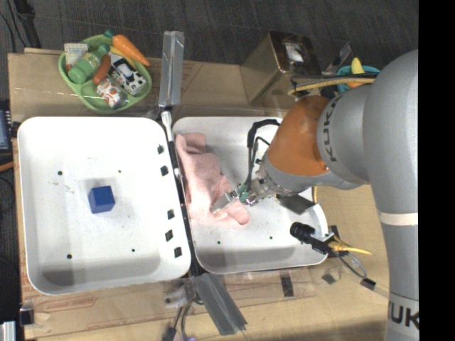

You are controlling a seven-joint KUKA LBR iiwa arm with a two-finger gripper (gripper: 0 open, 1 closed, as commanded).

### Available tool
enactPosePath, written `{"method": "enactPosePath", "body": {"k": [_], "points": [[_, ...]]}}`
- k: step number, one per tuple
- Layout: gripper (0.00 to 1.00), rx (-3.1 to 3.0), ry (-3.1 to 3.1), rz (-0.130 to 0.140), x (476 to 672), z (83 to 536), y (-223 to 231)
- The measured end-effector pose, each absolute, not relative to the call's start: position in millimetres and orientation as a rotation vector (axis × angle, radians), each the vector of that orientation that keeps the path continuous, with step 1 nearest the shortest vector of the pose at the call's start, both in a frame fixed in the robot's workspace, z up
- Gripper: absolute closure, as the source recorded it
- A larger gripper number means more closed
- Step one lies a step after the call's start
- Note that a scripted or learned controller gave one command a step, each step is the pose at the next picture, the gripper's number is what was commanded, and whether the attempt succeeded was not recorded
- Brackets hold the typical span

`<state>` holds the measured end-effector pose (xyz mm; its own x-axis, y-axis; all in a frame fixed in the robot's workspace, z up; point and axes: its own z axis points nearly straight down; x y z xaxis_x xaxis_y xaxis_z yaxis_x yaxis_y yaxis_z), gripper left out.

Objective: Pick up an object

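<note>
Touching pink cloth (202,176), end effector (229,201) at its edge, grip apparently unclear.

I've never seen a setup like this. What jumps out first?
The big grey and orange arm reaches in from the right over the right bin, its gripper down at a crumpled pink cloth. In the left bin sits a lone blue cube. Above it, a green bowl holds toy food.

Blue cube (102,199), pink cloth (202,176), white bins (43,190), green bowl (91,99).
</note>
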<state>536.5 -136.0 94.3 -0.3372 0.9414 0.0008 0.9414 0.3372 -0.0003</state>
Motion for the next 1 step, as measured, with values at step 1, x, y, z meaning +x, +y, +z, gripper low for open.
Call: {"method": "enactPosePath", "body": {"k": [1], "points": [[0.00,-2.102,-2.335,0.000,548.1,93.6,-152.1]]}}
